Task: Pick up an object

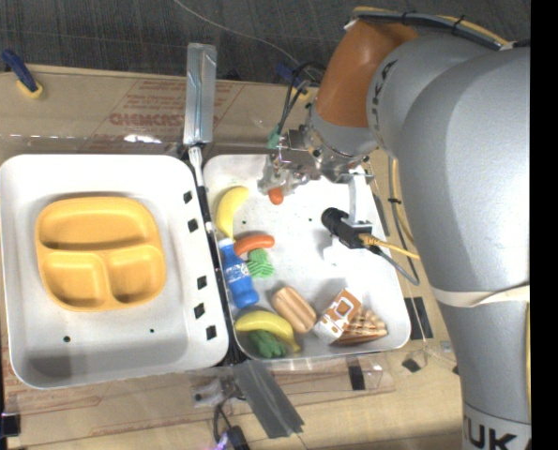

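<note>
- two shallow white bins sit side by side; the left bin carries a yellow divided tray, and the right bin carries the loose toy food.
- the gripper hangs over the far end of the right bin, with a small orange-red object showing right at its tip, seemingly between the fingers and clear of the floor, though the hardware around it is cluttered.
- so the hand reads as closed on that little piece, and the task's thing is at the gripper tip, above the bin's upper part, near the upper banana.
- other items lie below it: a red sausage, a green leafy piece, a blue bottle, a hot dog, a waffle, a small printed carton and a second banana over something green.
- risk, as i judge it: the piece is tiny and appears held only at the fingertips, so a quick lift or swing could shake it loose and drop it back among the toys.
- a second worry: a black part and yellow cable trail close by, and the bin wall is near; a sideways move could snag or bump.
</note>
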Robot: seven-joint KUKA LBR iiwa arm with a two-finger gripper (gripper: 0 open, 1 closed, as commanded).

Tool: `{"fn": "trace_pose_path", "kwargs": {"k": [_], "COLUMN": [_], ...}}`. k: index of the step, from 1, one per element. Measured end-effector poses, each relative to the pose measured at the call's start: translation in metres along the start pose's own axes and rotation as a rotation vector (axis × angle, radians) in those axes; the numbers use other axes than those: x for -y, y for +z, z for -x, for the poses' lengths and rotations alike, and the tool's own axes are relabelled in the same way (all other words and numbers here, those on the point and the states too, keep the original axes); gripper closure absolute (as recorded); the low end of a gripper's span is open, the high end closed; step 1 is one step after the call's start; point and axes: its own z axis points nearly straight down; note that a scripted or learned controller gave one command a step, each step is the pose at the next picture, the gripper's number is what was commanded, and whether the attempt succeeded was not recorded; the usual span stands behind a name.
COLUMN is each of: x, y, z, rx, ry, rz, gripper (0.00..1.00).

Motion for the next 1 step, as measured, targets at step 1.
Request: {"fn": "trace_pose_path", "kwargs": {"k": [1], "x": [0.0249], "y": [-0.0119], "z": [-0.0231], "rx": [0.0], "ry": [0.017], "rz": [-0.01], "gripper": [1.0]}}
